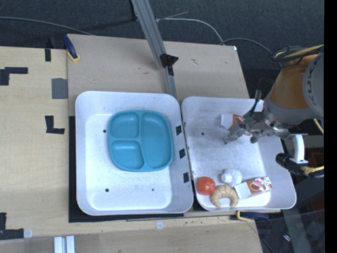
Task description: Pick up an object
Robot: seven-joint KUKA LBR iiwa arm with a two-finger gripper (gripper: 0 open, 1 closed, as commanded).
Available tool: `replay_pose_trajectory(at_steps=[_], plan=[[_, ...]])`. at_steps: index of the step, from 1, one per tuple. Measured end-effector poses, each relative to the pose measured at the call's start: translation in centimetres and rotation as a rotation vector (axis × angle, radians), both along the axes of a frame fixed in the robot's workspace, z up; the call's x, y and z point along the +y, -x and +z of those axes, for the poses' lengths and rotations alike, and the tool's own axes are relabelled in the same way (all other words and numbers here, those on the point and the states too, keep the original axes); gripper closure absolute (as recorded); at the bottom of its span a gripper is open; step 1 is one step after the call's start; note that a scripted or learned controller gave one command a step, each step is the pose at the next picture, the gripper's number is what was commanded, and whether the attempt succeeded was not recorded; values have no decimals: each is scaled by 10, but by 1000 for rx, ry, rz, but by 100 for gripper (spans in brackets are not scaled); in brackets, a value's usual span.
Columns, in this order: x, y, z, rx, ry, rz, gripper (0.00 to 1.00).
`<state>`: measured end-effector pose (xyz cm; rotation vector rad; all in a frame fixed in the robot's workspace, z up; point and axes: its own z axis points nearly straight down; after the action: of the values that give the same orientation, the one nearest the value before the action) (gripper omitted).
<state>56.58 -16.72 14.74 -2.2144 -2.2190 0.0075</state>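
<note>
The wooden bench [31, 157] carries two shallow white bins side by side. The left bin [89, 194] holds a smooth teal plastic plate [140, 140] with rounded corners, moulded into three compartments. The right bin [210, 120] holds everything else. The grey arm with its orange band [288, 86] reaches in from the right, and the gripper [234, 133] sits low over the far right part of that bin; whether it is spread or pressed together cannot be told from this angle. Just beside it, on its far side, lies a small white packet [227, 120], partly hidden by the wrist, and nothing can be seen gripped. The other graspable things lie well apart from the claw, grouped along the near edge: a flat white and red carton [254, 186], a tan curved croissant [225, 194], a round glossy red tomato [205, 184], and a small lumpy white object [231, 176] touching the croissant.
</note>
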Motion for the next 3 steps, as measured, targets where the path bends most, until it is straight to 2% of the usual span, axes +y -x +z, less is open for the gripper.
replay_pose_trajectory(at_steps=[1, 2, 3], plan=[[1, 2, -54, 0, 0, -1, 0], [1, 0, -41, -5, 1, 1, 100], [-2, -7, 4, -11, 3, -1, 100]])
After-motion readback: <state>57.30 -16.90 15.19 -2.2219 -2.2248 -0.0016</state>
